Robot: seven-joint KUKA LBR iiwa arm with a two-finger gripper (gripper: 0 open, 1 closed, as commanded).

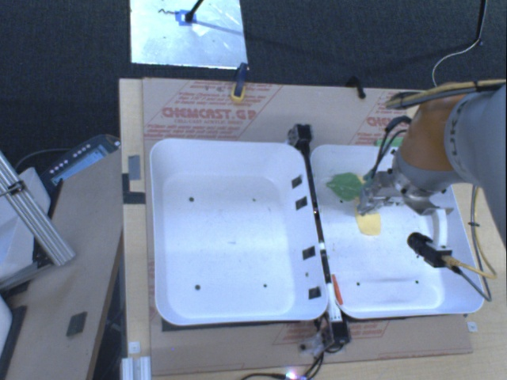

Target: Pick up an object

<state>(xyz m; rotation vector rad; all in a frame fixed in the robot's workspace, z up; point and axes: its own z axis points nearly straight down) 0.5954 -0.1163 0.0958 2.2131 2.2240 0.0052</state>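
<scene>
With the gripper (367,204) lowered in the right bin (396,291) between the green object (344,184) and the yellow object (369,225), its spread not discernible, one target should be chosen and centred squarely before any closing.

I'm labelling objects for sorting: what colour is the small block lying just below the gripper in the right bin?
Pale yellow block, clearest in the camera view.

I see two white bins (230,236) on a cardboard sheet (214,111), a shiny metal plate (186,20) beyond it, and a keypad device (79,158) at left.
</scene>
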